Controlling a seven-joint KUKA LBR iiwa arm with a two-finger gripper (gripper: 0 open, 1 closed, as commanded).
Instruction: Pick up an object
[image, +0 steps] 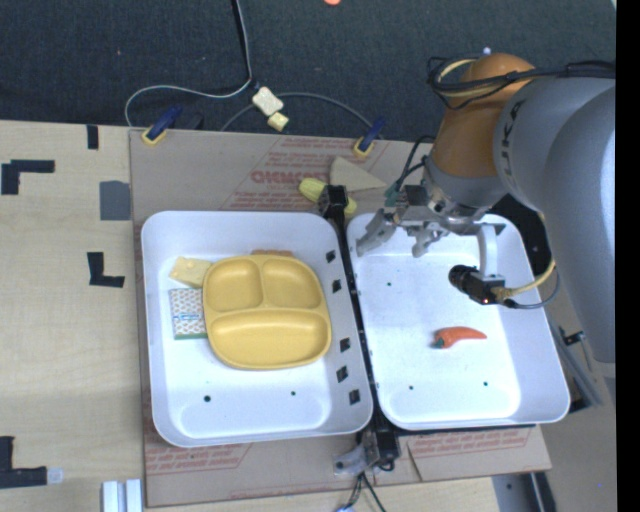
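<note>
The fingers (398, 232) are seen spread apart, gripping nothing, over the right bin's (530, 400) upper left corner. A pepper (458, 337) lies mid-bin, lower right of them. The desk (60, 330) is pale wood. The arm (545, 130) is bent in from upper right.

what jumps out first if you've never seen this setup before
The big yellow divided plate in the left bin grabs the eye first, with a small patterned packet tucked against its left edge. Next comes the small orange-red piece lying alone in the right bin. Above that bin's far end hangs the grey arm with its orange band, its claw low over the white floor.
</note>
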